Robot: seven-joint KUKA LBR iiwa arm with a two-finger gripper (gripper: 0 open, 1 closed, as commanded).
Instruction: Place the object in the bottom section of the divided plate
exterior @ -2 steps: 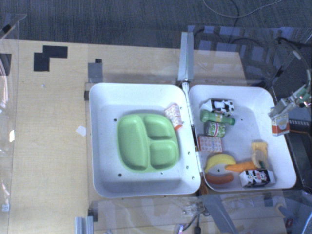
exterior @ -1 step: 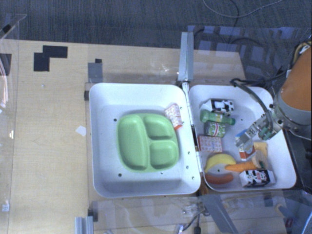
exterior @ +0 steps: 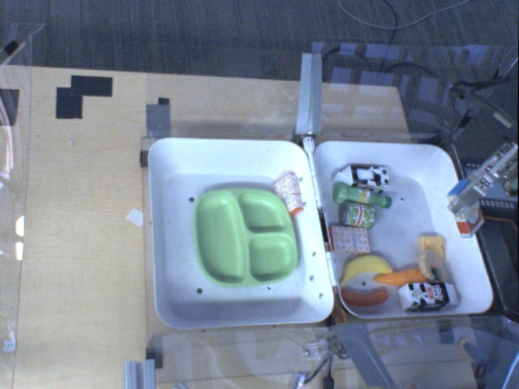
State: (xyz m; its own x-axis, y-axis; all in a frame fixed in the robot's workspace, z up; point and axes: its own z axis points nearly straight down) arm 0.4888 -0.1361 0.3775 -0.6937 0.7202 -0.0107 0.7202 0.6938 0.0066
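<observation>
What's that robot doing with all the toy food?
The robot arm's gripper is at the right edge of the right bin, above the rim, and holds nothing. Toy food lies in that bin: a carrot, a banana, two cow-print cartons and some green containers. In the left bin sits a green divided plate with nothing in its sections. A small packet lies beside the plate. So nothing is placed yet.

Single fixed overhead view, slanting down on both bins point(exterior: 170, 241).
</observation>
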